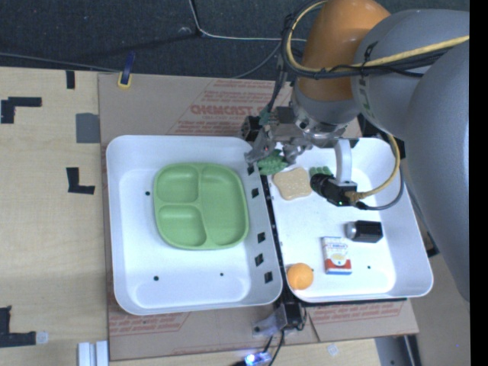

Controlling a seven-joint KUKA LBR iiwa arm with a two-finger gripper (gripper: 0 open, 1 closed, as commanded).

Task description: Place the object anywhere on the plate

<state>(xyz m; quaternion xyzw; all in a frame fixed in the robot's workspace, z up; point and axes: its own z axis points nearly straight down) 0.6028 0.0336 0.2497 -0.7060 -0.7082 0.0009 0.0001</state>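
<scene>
We cannot tell how the jaws stand: the gripper hangs over the rims between the two bins, above something green we cannot identify. Just beside it in the right bin lies a tan, bread-like slice, flat, squarish, without a clear long axis. The green divided plate sits in the left bin.

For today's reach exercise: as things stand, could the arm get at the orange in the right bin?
Probably yes: the orange sits alone in the bin's near corner, apart from the small box, with nothing over it.
</scene>
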